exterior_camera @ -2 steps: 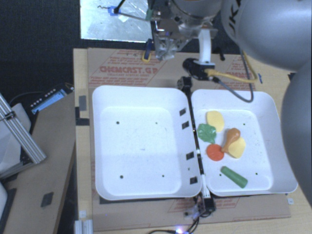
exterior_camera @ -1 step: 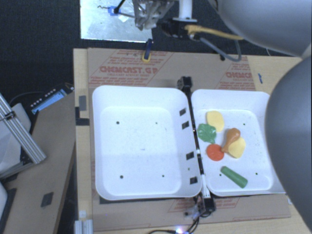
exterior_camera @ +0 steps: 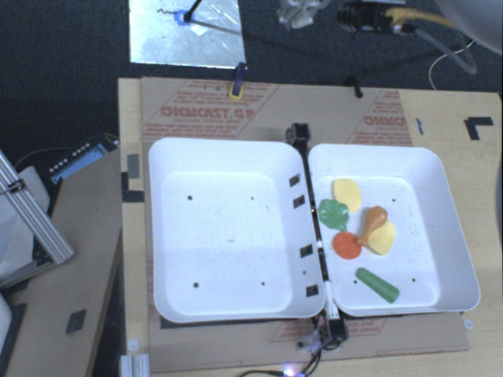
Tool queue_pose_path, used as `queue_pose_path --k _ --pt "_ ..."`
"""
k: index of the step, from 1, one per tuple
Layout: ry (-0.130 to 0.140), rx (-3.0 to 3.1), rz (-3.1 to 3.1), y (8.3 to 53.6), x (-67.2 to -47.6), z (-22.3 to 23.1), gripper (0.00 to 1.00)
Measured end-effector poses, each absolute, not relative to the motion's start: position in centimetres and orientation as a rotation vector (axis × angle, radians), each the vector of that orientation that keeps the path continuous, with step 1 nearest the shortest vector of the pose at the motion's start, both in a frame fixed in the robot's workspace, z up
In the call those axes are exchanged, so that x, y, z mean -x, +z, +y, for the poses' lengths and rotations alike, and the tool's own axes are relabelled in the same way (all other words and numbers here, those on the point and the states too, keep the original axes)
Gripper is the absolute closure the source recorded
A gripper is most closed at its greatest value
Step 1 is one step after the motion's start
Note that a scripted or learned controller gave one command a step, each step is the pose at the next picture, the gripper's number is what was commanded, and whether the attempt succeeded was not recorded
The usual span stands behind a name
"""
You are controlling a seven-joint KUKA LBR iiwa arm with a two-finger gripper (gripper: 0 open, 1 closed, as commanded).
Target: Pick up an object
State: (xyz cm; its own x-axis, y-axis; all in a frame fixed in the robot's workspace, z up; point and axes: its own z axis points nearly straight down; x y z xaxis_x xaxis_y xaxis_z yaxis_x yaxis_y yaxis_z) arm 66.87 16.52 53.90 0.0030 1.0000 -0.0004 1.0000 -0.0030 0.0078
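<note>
Tool (exterior_camera: 302, 10): raised above the bench, grip state unclear.
Progress: nothing lifted; toys lie in right bin (exterior_camera: 448, 210).
Left: descend, grasp.

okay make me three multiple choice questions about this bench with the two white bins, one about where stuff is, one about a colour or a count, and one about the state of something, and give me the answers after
1. Where do the toy food pieces lie?
A. In the left bin
B. In the right bin
C. On the bench in front of the bins

2. What colour is the long piece nearest the front of that bin?
A. Green
B. Blue
C. White

3. How do the drumstick and the round red piece stand to each other?
A. Far apart, in opposite corners
B. In different bins
C. Touching or nearly so, side by side

Answers:
1 B: all the pieces sit in the right bin, beside the left bin.
2 A: the long piece is green.
3 C: the drumstick has its narrow end right against the round red piece.
</note>
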Motion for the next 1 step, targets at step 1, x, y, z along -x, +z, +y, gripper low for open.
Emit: queue_pose_path --k 1 --pt "-0.02 -2.221 2.233 26.51 -64.58 21.8 1.0"
